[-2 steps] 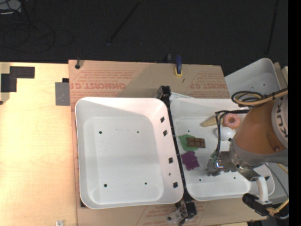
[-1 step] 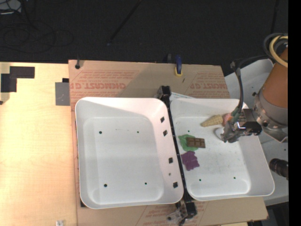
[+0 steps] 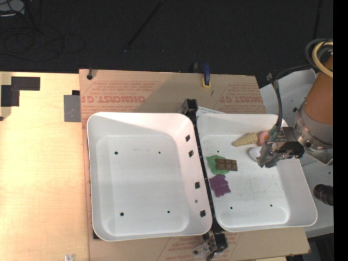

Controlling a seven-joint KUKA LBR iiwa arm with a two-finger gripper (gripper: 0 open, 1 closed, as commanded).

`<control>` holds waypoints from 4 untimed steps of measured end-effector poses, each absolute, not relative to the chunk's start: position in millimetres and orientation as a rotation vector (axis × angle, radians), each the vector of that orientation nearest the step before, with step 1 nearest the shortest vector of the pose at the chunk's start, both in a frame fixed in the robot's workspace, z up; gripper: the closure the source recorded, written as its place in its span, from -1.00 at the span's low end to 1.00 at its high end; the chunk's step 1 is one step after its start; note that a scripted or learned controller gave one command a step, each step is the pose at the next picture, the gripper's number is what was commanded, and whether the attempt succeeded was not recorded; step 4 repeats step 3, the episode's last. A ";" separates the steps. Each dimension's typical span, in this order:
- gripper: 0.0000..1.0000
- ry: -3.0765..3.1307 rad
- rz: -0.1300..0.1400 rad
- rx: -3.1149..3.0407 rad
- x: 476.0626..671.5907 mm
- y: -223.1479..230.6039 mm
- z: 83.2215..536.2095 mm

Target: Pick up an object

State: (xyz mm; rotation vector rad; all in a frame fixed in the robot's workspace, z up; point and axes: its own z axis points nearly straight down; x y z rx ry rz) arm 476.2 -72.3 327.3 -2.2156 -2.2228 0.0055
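Camera view from above the bench shows two shallow white bins side by side on a sheet of brown printed cardboard (image 3: 163,91), with pale wood tabletop (image 3: 38,167) to the left. Both bins are smooth, matte plastic with rounded corners and small dark holes in the floor; black clips join them along the shared rim. The left bin (image 3: 98,200) has a bare floor. The right bin (image 3: 293,211) holds all the loose pieces. A tan cone (image 3: 245,140), smooth and tapered, lies flat in the upper middle of the right bin; its long axis runs left-right with a slight upward tilt to the right, and the narrow tip points left. A brown chocolate bar (image 3: 226,165), flat, rectangular and scored into squares, lies on a green leaf-shaped piece (image 3: 213,163) near the shared rim, its long axis roughly left-right. Just below them sits a purple lumpy piece (image 3: 219,185) with an uneven outline. My pincer (image 3: 267,157) is low over the right bin, to the right of the cone and near a small pink piece (image 3: 263,136) and a pale rounded piece (image 3: 254,154). My grey arm with its orange band (image 3: 322,94) enters from the right. I cannot tell how far apart my pincer tips are, nor whether anything sits between them; the dark metal parts blur together at this spot.
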 end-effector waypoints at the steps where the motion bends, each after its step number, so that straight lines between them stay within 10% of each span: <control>1: 1.00 -2.230 -0.008 -2.218 476.6 -32.1 407.3; 2: 1.00 -2.213 0.016 -2.215 474.2 -41.7 293.6; 4: 1.00 -2.210 0.011 -2.225 474.0 -112.1 246.2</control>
